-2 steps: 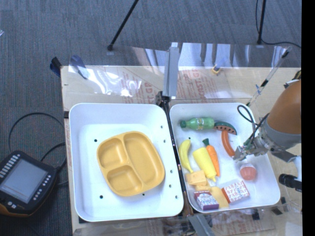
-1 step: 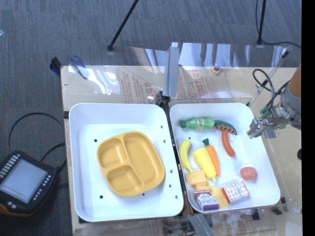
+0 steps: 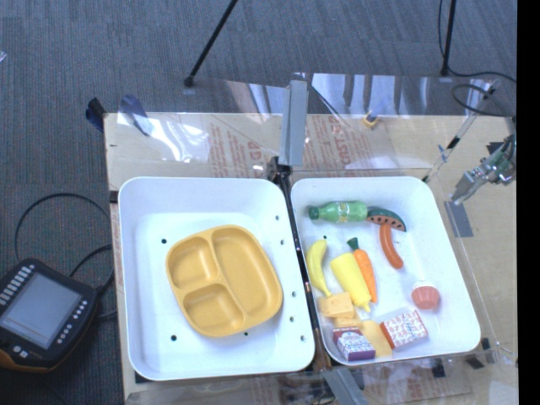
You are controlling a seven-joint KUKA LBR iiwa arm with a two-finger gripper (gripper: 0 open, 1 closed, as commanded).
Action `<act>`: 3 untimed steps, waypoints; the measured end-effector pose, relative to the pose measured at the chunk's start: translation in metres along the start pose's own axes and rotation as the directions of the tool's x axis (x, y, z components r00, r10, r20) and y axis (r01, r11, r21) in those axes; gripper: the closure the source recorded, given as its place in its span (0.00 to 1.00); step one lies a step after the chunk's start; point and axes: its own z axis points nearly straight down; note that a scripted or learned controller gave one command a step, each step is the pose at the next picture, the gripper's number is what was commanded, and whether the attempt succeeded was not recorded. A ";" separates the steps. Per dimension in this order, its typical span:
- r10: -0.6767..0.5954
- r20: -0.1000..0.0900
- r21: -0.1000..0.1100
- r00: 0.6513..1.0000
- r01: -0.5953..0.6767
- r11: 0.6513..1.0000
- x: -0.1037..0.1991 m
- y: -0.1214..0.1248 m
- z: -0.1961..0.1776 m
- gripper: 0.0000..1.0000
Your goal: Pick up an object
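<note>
Two white bins; toy food fills the right bin [image 3: 439, 226], well left and below the gripper [image 3: 498, 169], grip state unclear.

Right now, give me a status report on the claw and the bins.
Claw out past right bin's far right corner, holding nothing seen. Toy food in shallow white right bin, untouched. Yellow divided plastic tray alone in left bin.

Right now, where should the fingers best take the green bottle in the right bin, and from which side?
Probably from above, closing across the middle of the green bottle: it lies on its side along the right bin's far wall, body free, only its right end beside the watermelon slice.
</note>
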 end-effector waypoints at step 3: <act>-0.332 0.000 -0.001 0.943 0.332 0.943 0.004 0.080 0.034 1.00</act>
